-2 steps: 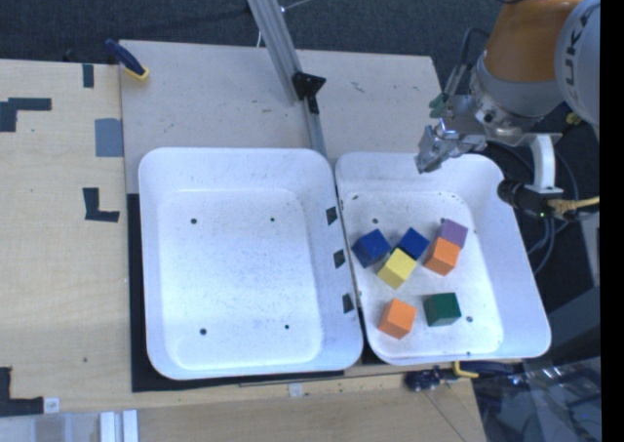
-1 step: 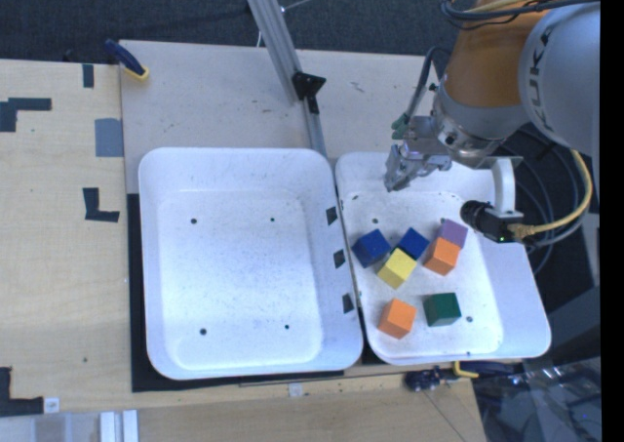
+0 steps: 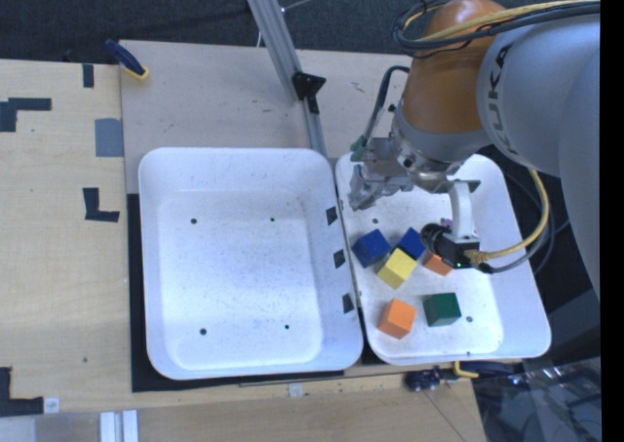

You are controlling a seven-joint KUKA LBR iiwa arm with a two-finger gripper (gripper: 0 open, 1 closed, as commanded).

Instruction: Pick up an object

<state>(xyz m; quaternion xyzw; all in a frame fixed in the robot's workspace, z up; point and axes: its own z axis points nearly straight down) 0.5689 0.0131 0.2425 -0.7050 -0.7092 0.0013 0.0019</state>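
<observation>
**Arm poised over the right bin's blocks**

The grey arm (image 3: 517,79) with its orange band enters from three o'clock and bends down over the right bin (image 3: 512,333). Its jaws (image 3: 363,191) hang at the bin's eleven o'clock corner, close to the rim shared with the left bin (image 3: 234,264); whether they are spread or pressed together cannot be told from this angle, and nothing is seen between them.

The blocks lie in the right bin, at five o'clock from the jaws. A blue block (image 3: 370,247) sits nearest, touching a yellow block (image 3: 397,267) at its four o'clock. A second blue block (image 3: 411,241) lies just beside the yellow one at its one o'clock. Near the bin's six o'clock edge rest an orange block (image 3: 396,317) and a green block (image 3: 442,309), side by side. Both bins stand on the pale surface (image 3: 58,264).
</observation>
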